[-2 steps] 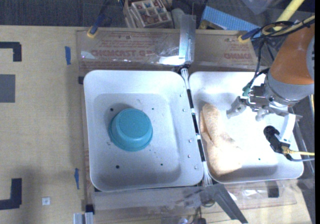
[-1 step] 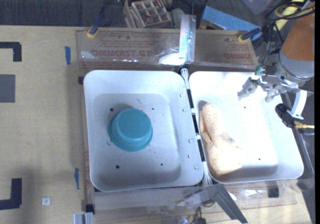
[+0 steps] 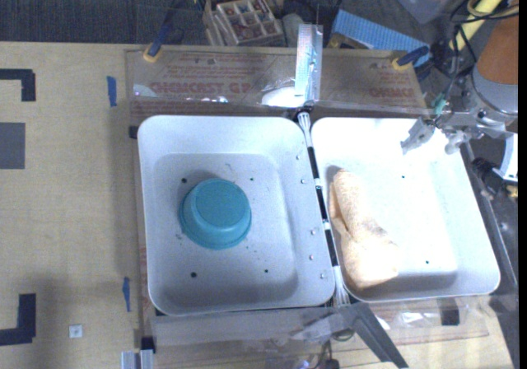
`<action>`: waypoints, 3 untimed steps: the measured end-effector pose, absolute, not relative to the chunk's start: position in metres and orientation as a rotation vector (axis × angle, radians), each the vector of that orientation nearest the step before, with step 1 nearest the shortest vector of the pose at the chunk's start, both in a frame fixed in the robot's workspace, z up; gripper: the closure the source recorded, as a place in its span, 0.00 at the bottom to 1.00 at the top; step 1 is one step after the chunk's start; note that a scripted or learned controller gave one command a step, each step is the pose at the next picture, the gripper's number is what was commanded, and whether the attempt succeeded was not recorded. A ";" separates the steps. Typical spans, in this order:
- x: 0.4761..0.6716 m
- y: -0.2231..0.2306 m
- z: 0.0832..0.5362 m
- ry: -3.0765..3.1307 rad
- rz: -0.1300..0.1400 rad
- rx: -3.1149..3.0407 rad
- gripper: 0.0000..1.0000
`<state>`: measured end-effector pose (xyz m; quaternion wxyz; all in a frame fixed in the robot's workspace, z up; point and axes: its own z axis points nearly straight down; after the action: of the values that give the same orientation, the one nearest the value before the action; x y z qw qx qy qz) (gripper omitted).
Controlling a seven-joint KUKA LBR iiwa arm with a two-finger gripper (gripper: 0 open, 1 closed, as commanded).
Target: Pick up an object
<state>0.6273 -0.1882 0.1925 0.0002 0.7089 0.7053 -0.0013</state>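
A teal round bowl (image 3: 216, 212) lies upside down in the left bin (image 3: 165, 145). A tan, elongated sponge-like loaf (image 3: 359, 231) lies along the left side of the right bin (image 3: 461, 219). My gripper (image 3: 433, 136) hangs over the far right corner of the right bin, open, its two pale fingers spread with nothing between them. It is well apart from the loaf, up and to the right of it.
Clear plastic sheeting (image 3: 222, 83) runs behind both bins. Boxes and cables (image 3: 247, 5) crowd the floor beyond the bench. The wooden bench top (image 3: 58, 194) extends left of the bins. The arm's orange band (image 3: 501, 54) shows at the right edge.
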 end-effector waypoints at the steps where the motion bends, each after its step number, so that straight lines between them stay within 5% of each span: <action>1: 0.544 -0.132 0.185 1.977 -0.009 2.451 0.00; 2: 0.558 -0.189 0.206 1.985 -0.006 2.438 0.00; 3: 0.590 -0.104 0.216 1.491 -0.009 2.767 0.00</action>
<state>0.5904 -0.1038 0.2160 -0.0008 0.8804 0.4743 -0.0029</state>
